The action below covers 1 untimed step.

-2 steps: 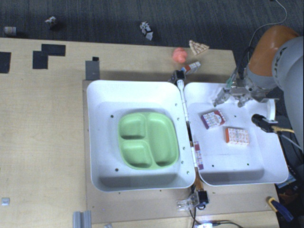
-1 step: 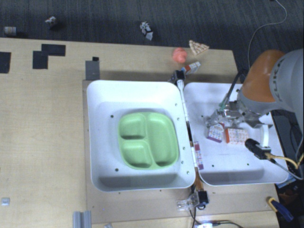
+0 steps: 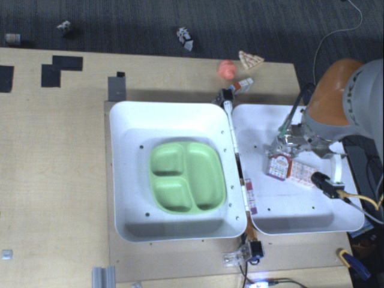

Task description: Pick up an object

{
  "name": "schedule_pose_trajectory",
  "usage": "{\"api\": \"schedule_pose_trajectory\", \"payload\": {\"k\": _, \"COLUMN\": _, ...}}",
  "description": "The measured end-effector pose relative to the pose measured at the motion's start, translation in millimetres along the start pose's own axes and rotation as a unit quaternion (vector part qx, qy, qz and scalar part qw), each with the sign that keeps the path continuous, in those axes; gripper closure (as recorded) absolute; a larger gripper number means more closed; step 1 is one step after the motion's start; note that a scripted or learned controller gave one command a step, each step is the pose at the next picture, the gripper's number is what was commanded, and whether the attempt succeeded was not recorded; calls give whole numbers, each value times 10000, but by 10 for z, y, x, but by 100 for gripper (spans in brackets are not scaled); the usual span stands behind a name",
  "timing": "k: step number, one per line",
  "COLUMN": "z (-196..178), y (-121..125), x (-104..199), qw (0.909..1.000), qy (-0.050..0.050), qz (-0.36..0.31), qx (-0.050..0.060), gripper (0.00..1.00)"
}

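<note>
Grey arm (image 3: pixel 367 95); orange wrist band (image 3: pixel 332 99)

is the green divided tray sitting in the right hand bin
No, the green divided tray lies in the left bin, while the right bin holds a small patterned box under the gripper.

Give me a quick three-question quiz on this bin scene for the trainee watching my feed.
1. True or false: the green divided tray lies in the right bin.
2. Multiple choice: the end effector is over which bin? A) the left bin B) the right bin C) neither
3. Short answer: what lies in the right bin just below the end effector?

Key
1. False; the tray lies in the left bin.
2. B.
3. A small red-and-white patterned card, with a second flat patterned piece beside it on its right in the view. Whether the end effector touches either cannot be told from here.
</note>
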<state>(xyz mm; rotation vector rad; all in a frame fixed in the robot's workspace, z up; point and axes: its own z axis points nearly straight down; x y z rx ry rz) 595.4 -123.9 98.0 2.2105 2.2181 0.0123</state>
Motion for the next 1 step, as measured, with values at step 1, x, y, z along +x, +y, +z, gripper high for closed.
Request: {"api": "schedule_pose_trajectory", "payload": {"k": 1, "z": -881, "y": -493, "x": 860, "qw": 10000, "qy": 15, "qz": -8, "qx": 42, "gripper": 100}}
